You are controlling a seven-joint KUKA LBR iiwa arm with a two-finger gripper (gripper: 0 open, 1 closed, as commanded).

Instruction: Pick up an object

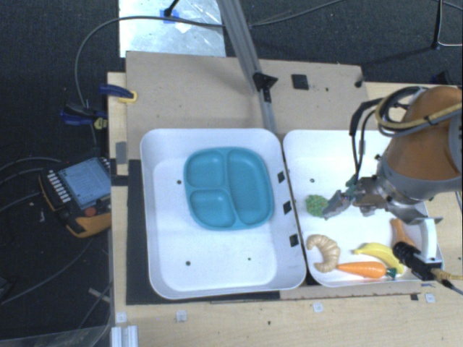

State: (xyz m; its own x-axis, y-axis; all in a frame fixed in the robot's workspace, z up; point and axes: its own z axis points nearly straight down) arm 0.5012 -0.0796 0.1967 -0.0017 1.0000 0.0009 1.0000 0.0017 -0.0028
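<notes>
One broccoli floret (316, 205) just left of end effector (335, 207), touching fingertips; opening cannot be told.

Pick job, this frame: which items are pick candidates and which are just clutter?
Pick candidates, right bin:
broccoli, beside the gripper
croissant
banana
carrot

Just lying about:
blue divided plate in the left bin
handheld pendant off the bench
clamps at the bench's edge
</notes>
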